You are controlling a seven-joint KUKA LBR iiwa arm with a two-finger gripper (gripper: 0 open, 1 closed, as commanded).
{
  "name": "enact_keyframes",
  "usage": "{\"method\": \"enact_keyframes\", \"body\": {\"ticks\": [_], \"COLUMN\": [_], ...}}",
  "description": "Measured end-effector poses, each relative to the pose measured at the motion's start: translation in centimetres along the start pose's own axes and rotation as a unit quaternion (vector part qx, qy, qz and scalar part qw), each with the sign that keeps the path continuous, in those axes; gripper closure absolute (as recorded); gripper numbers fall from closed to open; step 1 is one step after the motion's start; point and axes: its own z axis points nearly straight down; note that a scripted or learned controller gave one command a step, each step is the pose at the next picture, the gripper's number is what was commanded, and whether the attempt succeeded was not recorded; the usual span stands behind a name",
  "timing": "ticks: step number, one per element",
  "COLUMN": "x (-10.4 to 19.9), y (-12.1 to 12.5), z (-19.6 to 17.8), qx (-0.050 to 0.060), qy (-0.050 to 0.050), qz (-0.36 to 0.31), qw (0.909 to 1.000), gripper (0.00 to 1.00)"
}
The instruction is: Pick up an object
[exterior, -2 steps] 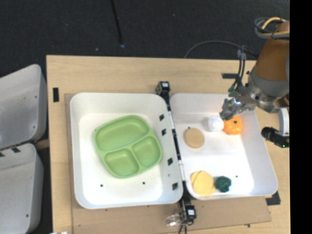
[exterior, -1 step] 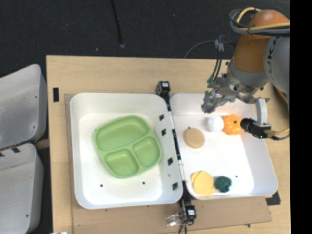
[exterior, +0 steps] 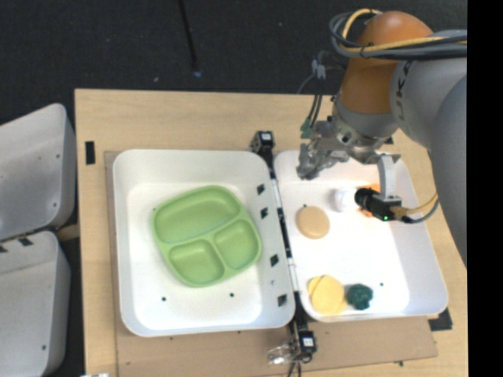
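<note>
My gripper [exterior: 312,166] hangs over the far left part of the right bin [exterior: 409,289], below the orange wrist band. A tan round disc [exterior: 313,222] lies in that bin a little nearer the camera than the gripper. A small white object [exterior: 339,199] sits just right of the disc. At the bin's near edge lie a yellow round piece [exterior: 325,294] and a dark green lump [exterior: 360,295] side by side. Nothing shows between the fingers.
The left bin [exterior: 134,289] holds a green divided plate [exterior: 206,234]. A black divider with clips [exterior: 277,226] runs between the bins. A black and orange fitting [exterior: 376,201] with a cable sits on the arm's side over the right bin.
</note>
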Motion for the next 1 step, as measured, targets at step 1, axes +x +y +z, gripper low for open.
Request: {"method": "enact_keyframes", "body": {"ticks": [1], "x": [5.78], "y": [2.41], "z": [-0.6], "qx": [-0.001], "qy": [0.0], "qz": [0.0], "qw": [1.0], "gripper": [1.0]}}
